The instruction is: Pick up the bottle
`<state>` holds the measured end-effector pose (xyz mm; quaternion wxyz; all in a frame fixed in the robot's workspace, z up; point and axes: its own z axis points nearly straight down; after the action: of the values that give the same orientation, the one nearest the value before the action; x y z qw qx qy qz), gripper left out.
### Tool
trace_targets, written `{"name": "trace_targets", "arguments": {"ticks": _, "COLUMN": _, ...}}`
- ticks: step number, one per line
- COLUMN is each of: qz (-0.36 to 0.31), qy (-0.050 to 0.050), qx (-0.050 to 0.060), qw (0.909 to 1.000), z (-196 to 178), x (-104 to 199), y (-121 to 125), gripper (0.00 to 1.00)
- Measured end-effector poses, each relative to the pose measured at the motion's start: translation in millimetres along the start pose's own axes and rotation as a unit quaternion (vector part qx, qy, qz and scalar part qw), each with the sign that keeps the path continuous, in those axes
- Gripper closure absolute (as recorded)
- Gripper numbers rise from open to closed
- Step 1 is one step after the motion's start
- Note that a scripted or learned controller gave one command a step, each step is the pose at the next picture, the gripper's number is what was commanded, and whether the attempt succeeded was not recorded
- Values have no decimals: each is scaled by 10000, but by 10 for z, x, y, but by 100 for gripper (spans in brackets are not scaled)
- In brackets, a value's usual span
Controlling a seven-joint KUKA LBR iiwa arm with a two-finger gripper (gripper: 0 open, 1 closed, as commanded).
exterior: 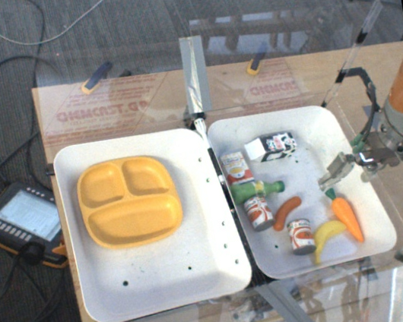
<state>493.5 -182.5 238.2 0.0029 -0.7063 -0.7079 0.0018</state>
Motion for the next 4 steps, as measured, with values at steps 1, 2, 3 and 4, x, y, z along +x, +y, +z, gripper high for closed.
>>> {"name": "trace_targets", "arguments": {"ticks": 1, "qz": -1175, "qy": -5, "qx": -5, "qw": 9931, "z": -78, "x": 51, "y": -70, "gripper": 0}}
{"name": "trace_targets", "arguments": {"ticks": 2, "qz": -1108, "qy": -5, "qx": -3, "qw": 9938, "z": 1353, "x": 566, "y": 507, "gripper": 0}}
{"name": "trace_targets", "arguments": {"ticks": 3, "qz": -1341, "qy": -13, "qx": -9, "qw": 9910, "z": 183, "x": 586, "y": 550, "gripper": 0}}
{"name": "trace_targets", "arguments": {"ticks": 4, "qz": -1168, "qy": -6, "qx": 3, "qw": 9932, "z": 945, "x": 838, "y": 432, "gripper": 0}}
